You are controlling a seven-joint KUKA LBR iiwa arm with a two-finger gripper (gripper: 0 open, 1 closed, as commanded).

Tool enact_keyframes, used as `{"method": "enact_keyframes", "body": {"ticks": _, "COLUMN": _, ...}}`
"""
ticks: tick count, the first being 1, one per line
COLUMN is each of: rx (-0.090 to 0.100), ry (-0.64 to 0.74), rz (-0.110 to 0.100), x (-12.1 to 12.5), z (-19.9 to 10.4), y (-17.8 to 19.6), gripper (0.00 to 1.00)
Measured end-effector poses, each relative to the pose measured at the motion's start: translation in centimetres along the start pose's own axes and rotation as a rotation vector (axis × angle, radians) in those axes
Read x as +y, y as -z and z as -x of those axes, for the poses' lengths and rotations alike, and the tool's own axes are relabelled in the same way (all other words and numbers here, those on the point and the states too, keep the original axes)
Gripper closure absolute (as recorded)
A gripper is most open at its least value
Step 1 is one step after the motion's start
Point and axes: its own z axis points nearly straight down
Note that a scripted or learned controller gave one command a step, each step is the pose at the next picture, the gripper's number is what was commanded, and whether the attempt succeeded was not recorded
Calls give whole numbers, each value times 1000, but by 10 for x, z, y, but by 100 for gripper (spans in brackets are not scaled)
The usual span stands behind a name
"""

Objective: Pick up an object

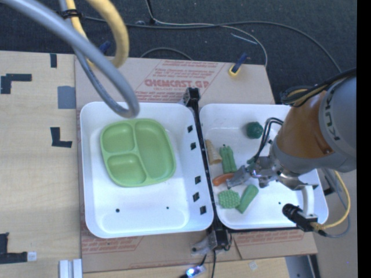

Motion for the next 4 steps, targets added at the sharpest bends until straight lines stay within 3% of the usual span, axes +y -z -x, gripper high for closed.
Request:
{"method": "enact_keyframes", "body": {"ticks": 1, "rx": -1, "ry": 1, "rz": 7, "x": 0, "z": 0, "y": -38, "gripper": 0}}
{"method": "enact_keyframes", "body": {"ticks": 2, "rx": -3, "ry": 1, "rz": 9, "x": 1, "z": 0, "y": -26, "gripper": 100}}
{"method": "enact_keyframes", "body": {"ticks": 4, "rx": -2, "ry": 1, "rz": 10, "x": -8, "z": 9, "y": 76, "gripper": 100}}
